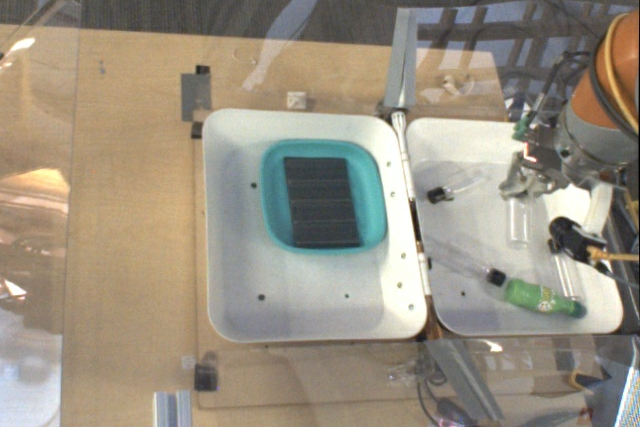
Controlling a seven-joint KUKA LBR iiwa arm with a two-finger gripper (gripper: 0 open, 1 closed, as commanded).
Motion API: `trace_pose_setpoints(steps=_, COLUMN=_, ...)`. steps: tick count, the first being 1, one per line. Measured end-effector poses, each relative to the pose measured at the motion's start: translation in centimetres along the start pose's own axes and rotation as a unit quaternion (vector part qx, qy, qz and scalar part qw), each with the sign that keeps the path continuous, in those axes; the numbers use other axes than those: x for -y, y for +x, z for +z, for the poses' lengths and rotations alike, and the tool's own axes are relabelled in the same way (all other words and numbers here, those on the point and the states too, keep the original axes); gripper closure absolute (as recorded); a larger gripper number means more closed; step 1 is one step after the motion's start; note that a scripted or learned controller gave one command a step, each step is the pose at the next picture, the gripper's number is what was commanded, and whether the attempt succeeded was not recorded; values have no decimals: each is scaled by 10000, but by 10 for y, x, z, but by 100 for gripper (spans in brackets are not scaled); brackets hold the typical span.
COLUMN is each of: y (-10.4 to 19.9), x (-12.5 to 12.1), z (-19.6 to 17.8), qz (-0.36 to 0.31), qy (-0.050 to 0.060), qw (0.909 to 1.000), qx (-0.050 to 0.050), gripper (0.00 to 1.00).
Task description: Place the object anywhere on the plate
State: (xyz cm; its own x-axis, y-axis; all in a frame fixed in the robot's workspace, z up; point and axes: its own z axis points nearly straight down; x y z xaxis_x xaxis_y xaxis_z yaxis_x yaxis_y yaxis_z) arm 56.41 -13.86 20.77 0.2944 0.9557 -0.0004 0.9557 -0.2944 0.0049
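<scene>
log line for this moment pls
gripper: over right bin | green bottle: lying in right bin | teal plate: left bin

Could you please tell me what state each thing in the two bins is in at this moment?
Teal square plate: in left bin, dark ridged block resting on it.
Green plastic bottle: lying on its side, right bin.
Clear plastic tube: lying flat, right bin.
Gripper: above right bin.

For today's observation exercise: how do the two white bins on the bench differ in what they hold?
The left white bin holds a teal rounded-square plate with a dark ribbed rectangular object on it; the right white bin holds loose items, among them a green bottle lying on its side. The end effector sits over the right bin, not the left. Both bins are shallow, white, with rounded corners, side by side.
</scene>
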Motion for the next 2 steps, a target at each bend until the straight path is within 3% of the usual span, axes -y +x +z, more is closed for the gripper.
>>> trace_pose_setpoints(steps=1, y=0, x=0, z=0, qz=2, qy=-1, qw=10000, qx=0, gripper=0)
trace_pose_setpoints(steps=2, y=-12, x=-65, z=-27, qz=-639, qy=3, qw=9980, qx=3, gripper=0)
